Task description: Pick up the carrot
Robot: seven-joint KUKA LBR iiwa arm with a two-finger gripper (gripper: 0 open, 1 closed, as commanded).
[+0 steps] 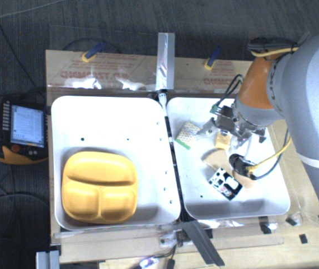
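My gripper [230, 129] hangs over the upper middle of the right bin [271, 206], below the arm's orange band [257, 88]. Just beneath it lies a small pale tan piece [222, 140]. A pale orange, tapered piece [243, 180], possibly the carrot, lies lower right of the gripper, next to a black-and-white block [224, 183] and partly behind a black and yellow cable [254, 170]. Another tan wedge [214, 156] sits in the bin's middle. Nothing is seen held.
A pale waffle-textured piece [189, 130] with a green item [182, 143] lies near the right bin's left wall. A big yellow bread-shaped object [99, 186] fills the lower part of the left bin [109, 116]. A handheld pendant [20, 130] rests left of the bench.
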